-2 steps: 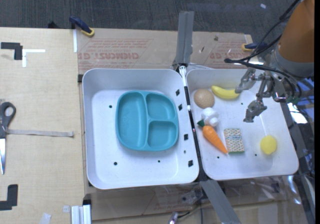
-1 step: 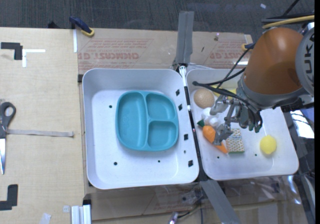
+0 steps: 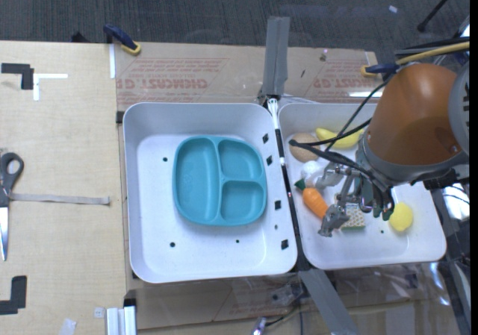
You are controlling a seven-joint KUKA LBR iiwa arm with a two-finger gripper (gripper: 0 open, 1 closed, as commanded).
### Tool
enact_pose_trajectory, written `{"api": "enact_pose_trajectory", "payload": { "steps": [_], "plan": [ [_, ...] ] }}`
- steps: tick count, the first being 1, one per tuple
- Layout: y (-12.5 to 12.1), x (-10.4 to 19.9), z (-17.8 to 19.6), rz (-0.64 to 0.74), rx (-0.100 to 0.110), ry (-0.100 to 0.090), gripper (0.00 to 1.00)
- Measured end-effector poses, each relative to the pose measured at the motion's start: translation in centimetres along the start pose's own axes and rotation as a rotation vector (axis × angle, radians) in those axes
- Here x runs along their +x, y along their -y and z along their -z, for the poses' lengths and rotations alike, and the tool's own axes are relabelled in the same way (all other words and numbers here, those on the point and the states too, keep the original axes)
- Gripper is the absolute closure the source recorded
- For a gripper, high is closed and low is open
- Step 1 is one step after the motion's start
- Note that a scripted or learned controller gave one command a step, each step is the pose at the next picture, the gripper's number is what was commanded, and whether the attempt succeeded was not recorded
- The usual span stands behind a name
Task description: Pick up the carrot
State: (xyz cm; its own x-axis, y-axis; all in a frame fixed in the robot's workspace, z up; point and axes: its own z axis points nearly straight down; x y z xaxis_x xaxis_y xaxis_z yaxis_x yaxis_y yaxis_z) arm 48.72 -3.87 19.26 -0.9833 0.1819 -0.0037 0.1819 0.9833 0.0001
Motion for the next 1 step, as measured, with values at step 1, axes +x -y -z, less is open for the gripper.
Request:
{"api": "enact_pose_trajectory", "payload": {
  "steps": [1],
  "plan": [
    [-1.74, -3.72, -0.04, 0.083, 0.000, 0.002, 0.00]
  ]
}}
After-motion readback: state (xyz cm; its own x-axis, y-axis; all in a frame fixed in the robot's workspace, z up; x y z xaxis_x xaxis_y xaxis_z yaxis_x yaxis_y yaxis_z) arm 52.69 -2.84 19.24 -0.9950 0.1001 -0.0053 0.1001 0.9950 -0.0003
